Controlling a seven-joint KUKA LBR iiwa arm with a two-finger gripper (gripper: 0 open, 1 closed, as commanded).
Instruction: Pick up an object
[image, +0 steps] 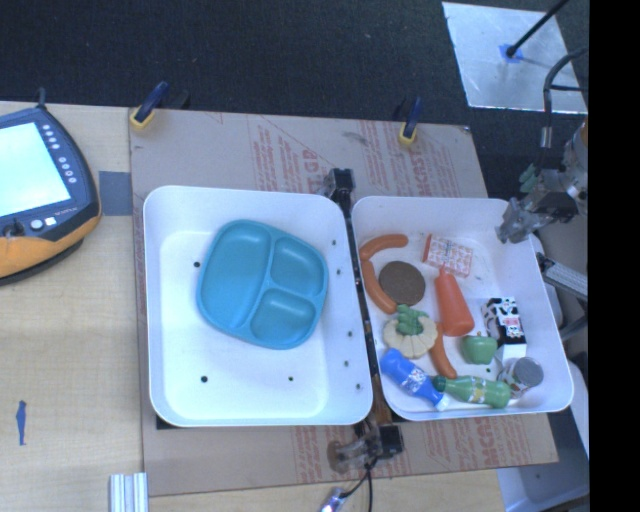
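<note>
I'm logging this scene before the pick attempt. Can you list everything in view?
White shallow plastic bins: two, side by side on bench.
Blue divided plastic plate: one, left bin.
Toy food pieces: about a dozen, mixed colours, right bin.
Orange-rimmed handheld screen pendant: one, bench's left edge.
Blue-and-yellow clamps: two, far edge of the cardboard sheet.
Grey claw: one, over right bin's far right corner.

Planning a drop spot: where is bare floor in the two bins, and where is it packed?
Left bin: bare floor rings the blue divided plate, widest along the near edge and the left wall. Right bin: crowded in the centre and near corner, from the sausage to the green bottle; a bare strip runs along the far wall beyond the red-and-white packet.
</note>
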